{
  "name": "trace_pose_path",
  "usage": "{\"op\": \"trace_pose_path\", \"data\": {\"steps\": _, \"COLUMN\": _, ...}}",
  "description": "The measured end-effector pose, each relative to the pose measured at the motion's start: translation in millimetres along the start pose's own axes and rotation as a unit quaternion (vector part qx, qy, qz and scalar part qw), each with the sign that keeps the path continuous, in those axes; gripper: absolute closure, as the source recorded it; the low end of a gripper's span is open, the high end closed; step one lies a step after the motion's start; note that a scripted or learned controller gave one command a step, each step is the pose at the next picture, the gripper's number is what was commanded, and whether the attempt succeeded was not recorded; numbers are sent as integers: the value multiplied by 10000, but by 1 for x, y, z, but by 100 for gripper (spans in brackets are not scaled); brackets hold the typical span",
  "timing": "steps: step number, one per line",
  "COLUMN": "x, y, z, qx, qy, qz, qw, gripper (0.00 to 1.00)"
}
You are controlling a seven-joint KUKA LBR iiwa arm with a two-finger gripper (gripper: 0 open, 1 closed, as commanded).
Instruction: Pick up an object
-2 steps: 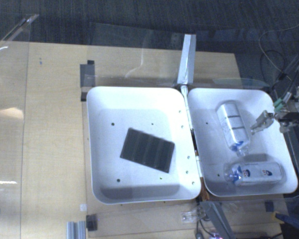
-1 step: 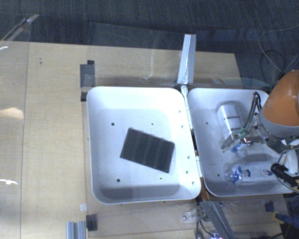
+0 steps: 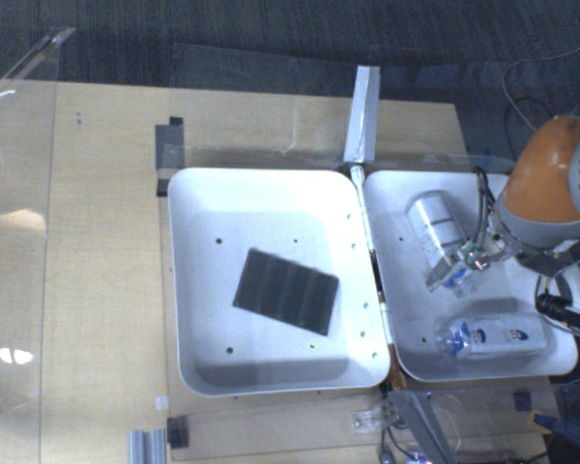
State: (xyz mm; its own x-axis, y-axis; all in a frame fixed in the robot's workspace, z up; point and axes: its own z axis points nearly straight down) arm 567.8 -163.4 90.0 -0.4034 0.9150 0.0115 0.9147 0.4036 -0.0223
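On the pale wooden bench [image 3: 87, 288] sit two shallow white bins, side by side and touching along their inner edges. One is the left bin [image 3: 198, 201], the other the right bin [image 3: 396, 196]. Reaching in over the right bin's far side is one grey arm [image 3: 551, 187] with its orange band above the wrist.

Inside the left bin lies one object: a flat, dark, ribbed rectangular pad [image 3: 286, 291], turned at a slant near the middle of the floor, apart from every wall.

Inside the right bin lie two objects. One is a silvery cylindrical can [image 3: 433, 220], on its side in the upper part of the bin. One is a clear plastic bottle [image 3: 493, 335] with a blue-marked label, lying on its side near the bin's front wall.

One gripper [image 3: 456, 271] hangs low between the can and the bottle, just below the can; whether its grasp is open or closed cannot be told.
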Motion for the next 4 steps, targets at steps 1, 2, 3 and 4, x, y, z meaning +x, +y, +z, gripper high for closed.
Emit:
{"op": "trace_pose_path", "data": {"steps": 1, "x": 0, "y": 0, "z": 0, "qx": -8, "qy": -7, "qz": 0, "qw": 10000, "gripper": 0}}
{"op": "trace_pose_path", "data": {"steps": 2, "x": 0, "y": 2, "z": -11, "qx": -38, "qy": -25, "qz": -3, "qw": 10000, "gripper": 100}}
{"op": "trace_pose_path", "data": {"steps": 3, "x": 41, "y": 45, "z": -96, "qx": -138, "qy": -62, "qz": 322, "qw": 9994, "gripper": 100}}
{"op": "trace_pose_path", "data": {"steps": 4, "x": 29, "y": 46, "z": -47, "qx": -18, "qy": -3, "qz": 518, "qw": 9987, "gripper": 100}}
